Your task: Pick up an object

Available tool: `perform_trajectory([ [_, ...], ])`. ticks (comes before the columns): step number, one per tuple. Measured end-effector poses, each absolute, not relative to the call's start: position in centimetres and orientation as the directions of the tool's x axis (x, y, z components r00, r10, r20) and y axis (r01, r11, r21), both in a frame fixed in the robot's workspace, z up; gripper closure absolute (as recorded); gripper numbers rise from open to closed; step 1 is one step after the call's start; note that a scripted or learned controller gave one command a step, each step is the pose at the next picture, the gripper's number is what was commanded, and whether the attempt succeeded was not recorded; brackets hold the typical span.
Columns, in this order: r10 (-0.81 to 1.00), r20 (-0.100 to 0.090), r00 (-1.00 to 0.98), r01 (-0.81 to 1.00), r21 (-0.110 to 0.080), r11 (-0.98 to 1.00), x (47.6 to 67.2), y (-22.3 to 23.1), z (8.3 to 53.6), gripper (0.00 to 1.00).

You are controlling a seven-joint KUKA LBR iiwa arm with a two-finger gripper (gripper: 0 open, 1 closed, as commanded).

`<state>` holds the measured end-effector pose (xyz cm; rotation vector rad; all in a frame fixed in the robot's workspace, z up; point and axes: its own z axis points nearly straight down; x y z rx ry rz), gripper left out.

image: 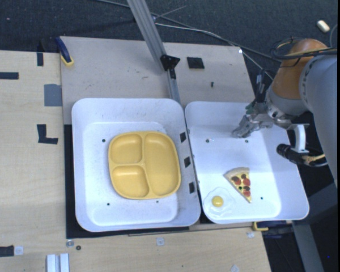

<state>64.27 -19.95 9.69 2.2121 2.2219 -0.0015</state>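
The pizza slice [240, 182] lies flat near the front of the right bin [275, 157], with a fried egg [217, 201] just beside it at the front-left corner. Both look like light, stiff toy food, thin and low, so a pinch across the slice's narrow sides seems best. The left bin [90, 152] holds a yellow divided plate [144, 165]. The gripper [242, 130] hovers over the right bin's rear; whether its pincer is spread cannot be told.

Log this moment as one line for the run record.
arm: over right bin, far side | gripper: low, nothing seen held | right bin: pizza slice, fried egg | left bin: yellow divided plate | pick: not done
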Motion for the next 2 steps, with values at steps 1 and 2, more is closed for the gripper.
perform_trajectory([
  [1, 1.000, -0.001, -0.002, 1.000, 0.005, 0.002, 64.1, -19.5, 16.0, 1.00],
  [2, 1.000, -0.001, -0.002, 1.000, 0.005, 0.002, 64.0, -18.8, 22.1, 1.00],
])
